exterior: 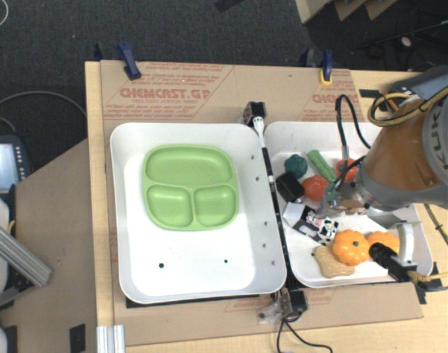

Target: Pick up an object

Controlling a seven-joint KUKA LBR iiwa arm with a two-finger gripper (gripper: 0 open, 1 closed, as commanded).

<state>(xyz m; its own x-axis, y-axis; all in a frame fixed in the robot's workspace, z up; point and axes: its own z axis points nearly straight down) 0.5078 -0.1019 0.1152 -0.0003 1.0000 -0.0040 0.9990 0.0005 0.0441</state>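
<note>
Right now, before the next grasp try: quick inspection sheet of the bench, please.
Surface: bench board bears two white bins side by side, held by blue clamps.
Job's things: right bin holds a small orange pumpkin, a teal piece, a green stick, a red piece, a black block, black-and-white dice and a tan piece.
Clutter: left bin holds a green divided tray.
Gripper: gripper low over the right bin's pile; fingers hidden by the wrist.
Cables: black cable loops on the arm; wires hang at the front edge.
Surroundings: dark carpet, a lit screen at left.
</note>
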